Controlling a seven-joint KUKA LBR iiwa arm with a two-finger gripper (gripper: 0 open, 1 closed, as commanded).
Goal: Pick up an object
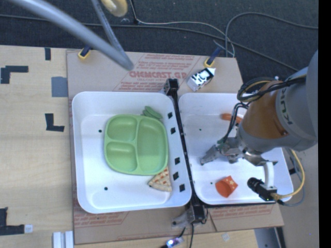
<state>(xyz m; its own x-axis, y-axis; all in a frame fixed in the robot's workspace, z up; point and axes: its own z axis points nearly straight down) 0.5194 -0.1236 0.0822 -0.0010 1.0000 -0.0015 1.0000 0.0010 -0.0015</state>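
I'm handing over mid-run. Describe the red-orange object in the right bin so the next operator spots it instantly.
Find the right bin, where the arm reaches in. Near its front edge lies the small red-orange block, just below the gripper. It is chunky and angular, unlike the thin orange piece near the bin's far side.
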